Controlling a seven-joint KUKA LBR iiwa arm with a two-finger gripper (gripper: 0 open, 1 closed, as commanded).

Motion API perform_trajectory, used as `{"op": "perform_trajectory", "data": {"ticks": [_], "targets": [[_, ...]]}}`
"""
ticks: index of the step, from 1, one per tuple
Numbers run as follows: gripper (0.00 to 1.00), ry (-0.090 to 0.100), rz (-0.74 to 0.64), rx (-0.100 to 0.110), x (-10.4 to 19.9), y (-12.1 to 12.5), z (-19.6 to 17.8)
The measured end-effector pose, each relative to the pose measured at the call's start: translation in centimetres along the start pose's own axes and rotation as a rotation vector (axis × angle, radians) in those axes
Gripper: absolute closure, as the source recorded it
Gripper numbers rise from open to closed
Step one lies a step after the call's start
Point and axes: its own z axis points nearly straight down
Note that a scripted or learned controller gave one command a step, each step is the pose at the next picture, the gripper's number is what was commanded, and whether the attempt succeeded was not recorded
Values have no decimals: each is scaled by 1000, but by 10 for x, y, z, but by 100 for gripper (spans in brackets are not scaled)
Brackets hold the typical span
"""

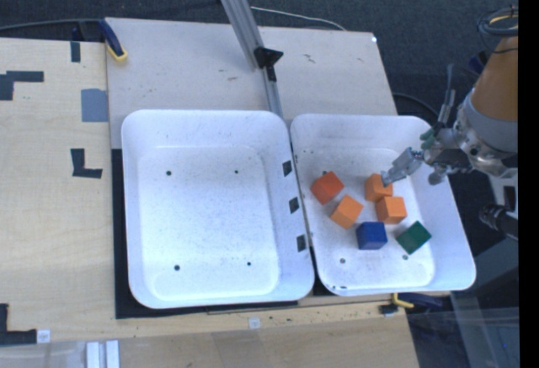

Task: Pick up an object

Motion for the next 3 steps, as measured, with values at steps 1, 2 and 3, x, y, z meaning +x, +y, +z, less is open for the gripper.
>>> {"op": "perform_trajectory", "data": {"ticks": [1,2,3], "targets": [[0,-1,1,5,-24,35,139],[100,0,-1,2,-23,36,125],[100,-1,1,2,-18,40,167]]}}
